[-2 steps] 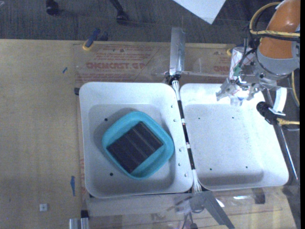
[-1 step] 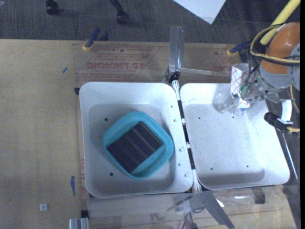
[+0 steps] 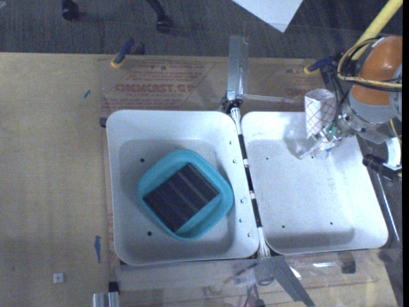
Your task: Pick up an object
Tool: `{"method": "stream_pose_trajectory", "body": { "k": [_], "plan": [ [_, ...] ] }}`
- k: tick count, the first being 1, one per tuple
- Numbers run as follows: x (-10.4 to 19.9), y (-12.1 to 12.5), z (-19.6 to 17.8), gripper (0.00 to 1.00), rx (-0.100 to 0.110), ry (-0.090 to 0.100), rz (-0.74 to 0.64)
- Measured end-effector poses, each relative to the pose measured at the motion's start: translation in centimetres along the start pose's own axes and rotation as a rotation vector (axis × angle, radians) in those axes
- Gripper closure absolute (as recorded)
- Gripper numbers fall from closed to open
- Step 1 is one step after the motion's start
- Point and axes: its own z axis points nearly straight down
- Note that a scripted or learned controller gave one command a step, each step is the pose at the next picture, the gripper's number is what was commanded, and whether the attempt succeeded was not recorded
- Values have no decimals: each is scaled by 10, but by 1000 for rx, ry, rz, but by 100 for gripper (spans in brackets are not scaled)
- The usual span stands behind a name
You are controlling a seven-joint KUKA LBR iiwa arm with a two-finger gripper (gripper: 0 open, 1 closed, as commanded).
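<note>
1. A wooden bench (image 3: 51, 171) carries two white bins side by side, with dark carpet along the top of the frame.
2. A teal container (image 3: 185, 194) with a dark ribbed insert lies tilted in the left bin (image 3: 121, 139), centre-left.
3. The gripper (image 3: 319, 130) sits at the upper right, over the right bin (image 3: 319, 203); whether it is spread or pinching, I cannot tell.
4. Risk: the container's wide, sloped rim may slip free of a narrow pinch.

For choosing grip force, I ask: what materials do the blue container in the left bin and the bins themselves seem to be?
Blue container: likely smooth plastic, judging by its even teal colour and rounded moulded rim; its dark ribbed inside is unclear. Bins: probably matte white plastic or painted metal, with soft formed corners.
</note>
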Motion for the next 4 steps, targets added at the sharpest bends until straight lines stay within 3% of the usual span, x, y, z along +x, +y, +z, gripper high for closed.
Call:
{"method": "stream_pose_trajectory", "body": {
  "k": [1, 2, 3, 4],
  "plan": [
    [2, 1, -10, 100, -1, 1, -2],
    [9, 12, -10, 100, 10, -16, -284],
    [9, 13, -9, 0, 10, -15, -284],
    [28, 6, 1, 0, -4, -20, -463]
  ]
}}
